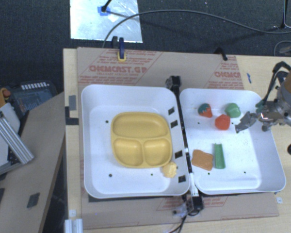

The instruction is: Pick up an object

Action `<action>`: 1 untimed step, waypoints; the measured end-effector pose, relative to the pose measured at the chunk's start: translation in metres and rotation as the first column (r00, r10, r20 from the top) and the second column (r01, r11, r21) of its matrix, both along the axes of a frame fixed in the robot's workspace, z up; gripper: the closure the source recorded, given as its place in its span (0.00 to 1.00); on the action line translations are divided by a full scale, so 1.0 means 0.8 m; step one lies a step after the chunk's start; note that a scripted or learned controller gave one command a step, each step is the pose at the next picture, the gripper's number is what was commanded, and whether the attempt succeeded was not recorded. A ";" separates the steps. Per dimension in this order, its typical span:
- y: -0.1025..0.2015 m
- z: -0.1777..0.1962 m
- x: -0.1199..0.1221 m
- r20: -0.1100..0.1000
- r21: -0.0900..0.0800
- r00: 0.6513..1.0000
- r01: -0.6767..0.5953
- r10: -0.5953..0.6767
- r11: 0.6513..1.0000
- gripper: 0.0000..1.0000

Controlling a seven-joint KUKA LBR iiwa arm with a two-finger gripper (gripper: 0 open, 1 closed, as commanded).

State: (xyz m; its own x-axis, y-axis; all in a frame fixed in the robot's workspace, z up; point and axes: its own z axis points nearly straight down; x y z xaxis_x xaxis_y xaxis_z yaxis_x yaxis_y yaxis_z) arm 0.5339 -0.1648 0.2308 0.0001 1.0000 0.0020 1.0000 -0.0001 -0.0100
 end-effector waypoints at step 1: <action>0.001 0.008 0.003 0.011 -0.002 1.000 -0.003 0.003 1.000 0.00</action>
State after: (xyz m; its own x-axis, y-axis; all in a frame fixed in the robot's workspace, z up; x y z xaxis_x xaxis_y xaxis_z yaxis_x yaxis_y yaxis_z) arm 0.5364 -0.1644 0.2370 -0.0031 1.0000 -0.0003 1.0000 0.0031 0.0014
